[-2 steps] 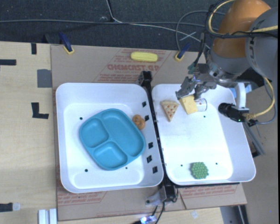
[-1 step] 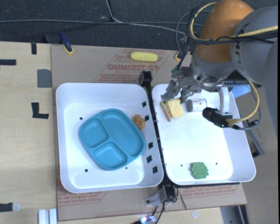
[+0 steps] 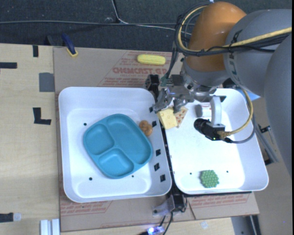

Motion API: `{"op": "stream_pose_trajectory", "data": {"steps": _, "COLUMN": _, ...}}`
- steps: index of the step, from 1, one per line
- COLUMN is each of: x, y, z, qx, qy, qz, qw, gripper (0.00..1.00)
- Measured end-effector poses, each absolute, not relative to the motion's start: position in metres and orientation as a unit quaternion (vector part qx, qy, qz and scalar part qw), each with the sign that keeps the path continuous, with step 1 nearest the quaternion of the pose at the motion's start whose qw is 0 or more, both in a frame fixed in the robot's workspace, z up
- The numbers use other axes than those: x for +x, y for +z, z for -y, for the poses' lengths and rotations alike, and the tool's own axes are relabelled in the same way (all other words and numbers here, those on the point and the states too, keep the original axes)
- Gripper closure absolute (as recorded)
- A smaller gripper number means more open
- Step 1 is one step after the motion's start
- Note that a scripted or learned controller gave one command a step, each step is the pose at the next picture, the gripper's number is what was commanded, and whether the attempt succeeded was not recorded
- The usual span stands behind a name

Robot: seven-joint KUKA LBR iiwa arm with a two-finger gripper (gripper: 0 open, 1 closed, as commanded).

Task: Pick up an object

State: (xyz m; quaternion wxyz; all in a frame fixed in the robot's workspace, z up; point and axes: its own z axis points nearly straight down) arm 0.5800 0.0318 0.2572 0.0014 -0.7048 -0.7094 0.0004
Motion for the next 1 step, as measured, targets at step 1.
{"op": "stream_pose_trajectory", "data": {"steps": 1, "x": 0.5615, "y": 0.2539, "z": -0.0858, "qx": -0.705, "qy": 0.0009, "qz": 0.71, "qw": 0.002, "gripper": 1.0}}
